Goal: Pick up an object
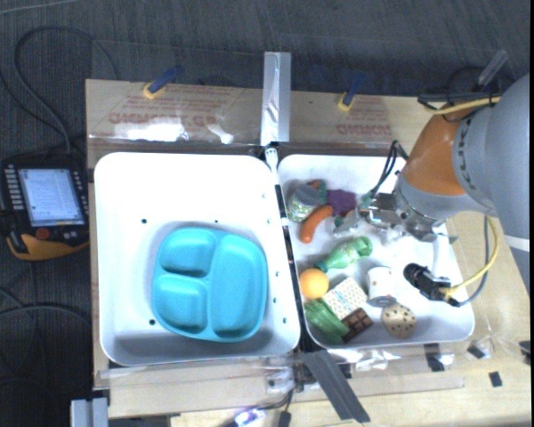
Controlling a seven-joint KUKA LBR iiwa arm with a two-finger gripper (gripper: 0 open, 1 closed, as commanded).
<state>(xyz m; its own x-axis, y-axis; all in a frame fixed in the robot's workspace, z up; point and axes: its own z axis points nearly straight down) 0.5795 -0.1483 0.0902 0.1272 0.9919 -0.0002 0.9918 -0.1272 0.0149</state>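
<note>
The grey arm [503, 158] with its orange band [432, 154] reaches into the right bin [427, 163] from the right side, and its claw [374, 210] sits low over that bin's upper middle. Whether the claw is spread or pressed together cannot be told; the wrist hardware hides it, and nothing can be seen pinched in it.

Taking the right bin as the landmark, the objects to pick from are crowded in its left and lower parts. In its upper left corner lies a small greenish clear item [300, 205], with an orange carrot-like piece [315, 221] slanting just beside it and a purple toy [341, 202] next to that, close to the claw. A green bottle-shaped object [346, 253] lies near the bin's middle, just below the claw. Below it, an orange ball [313, 283] rests against the bin's left wall, with a green leafy piece [320, 317] underneath it. A white patterned box [343, 297] touches a dark brown block [357, 323] near the bin's bottom edge. A white cup [379, 283] stands right of the box, and a tan die with dark spots [399, 318] sits in the lower right area.

The left bin [125, 185] adjoins the right bin's left wall and holds a blue divided plate [211, 281]. Far left of both bins, a teach pendant [40, 207] lies off the tabletop [133, 114], on the dark floor.
</note>
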